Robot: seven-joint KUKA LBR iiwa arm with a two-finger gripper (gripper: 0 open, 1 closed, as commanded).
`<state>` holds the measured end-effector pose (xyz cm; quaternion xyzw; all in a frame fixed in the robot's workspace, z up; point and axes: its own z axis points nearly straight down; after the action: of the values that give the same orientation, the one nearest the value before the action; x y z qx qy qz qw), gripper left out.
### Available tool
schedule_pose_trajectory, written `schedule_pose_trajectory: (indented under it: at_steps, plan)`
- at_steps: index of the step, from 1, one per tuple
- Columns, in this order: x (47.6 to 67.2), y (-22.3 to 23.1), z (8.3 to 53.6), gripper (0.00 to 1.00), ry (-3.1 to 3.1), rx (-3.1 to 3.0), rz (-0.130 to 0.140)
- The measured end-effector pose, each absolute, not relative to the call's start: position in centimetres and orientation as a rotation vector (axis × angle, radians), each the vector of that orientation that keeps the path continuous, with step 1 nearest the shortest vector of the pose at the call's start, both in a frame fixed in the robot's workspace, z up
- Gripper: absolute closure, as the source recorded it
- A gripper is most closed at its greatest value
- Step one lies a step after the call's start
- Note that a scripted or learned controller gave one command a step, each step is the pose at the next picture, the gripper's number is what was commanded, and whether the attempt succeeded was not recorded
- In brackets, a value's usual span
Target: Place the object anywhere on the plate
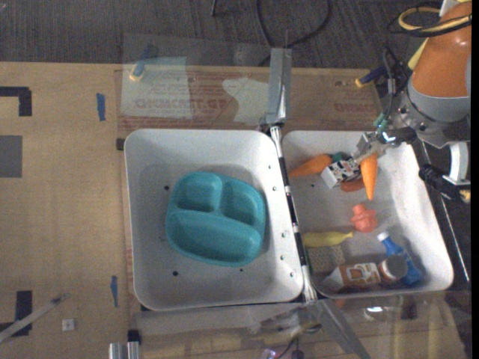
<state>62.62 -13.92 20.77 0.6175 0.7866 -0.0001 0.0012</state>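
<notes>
A teal divided plate [215, 218] lies in the left white bin [142, 155]. My gripper [373, 145] hangs over the back of the right bin [430, 208], at the end of the grey arm with the orange band [443, 66]. Just below it an orange carrot [369, 176] points downward, its top touching or very near the gripper. A small white box [340, 171] sits just left of that carrot, and a second carrot [310, 164] lies further left. Whether the gripper has hold of anything is hidden by blur.
The right bin also contains an orange figure [363, 218], a yellow banana [327, 238], a brown-labelled bottle [363, 274] and a blue item [397, 251]. A metal divider [288, 200] separates the bins. Cables [419, 17] hang at the back right.
</notes>
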Motion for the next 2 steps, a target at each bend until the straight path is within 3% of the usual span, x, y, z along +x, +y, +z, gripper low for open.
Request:
schedule_pose_trajectory:
  at_steps: [1, 2]
  plan:
    - [66.7, -7.1, 18.5, 1.00, 2.452, 1.959, 0.002]
    - [61.4, -2.7, 18.5, 1.00, 2.465, 1.947, 0.000]
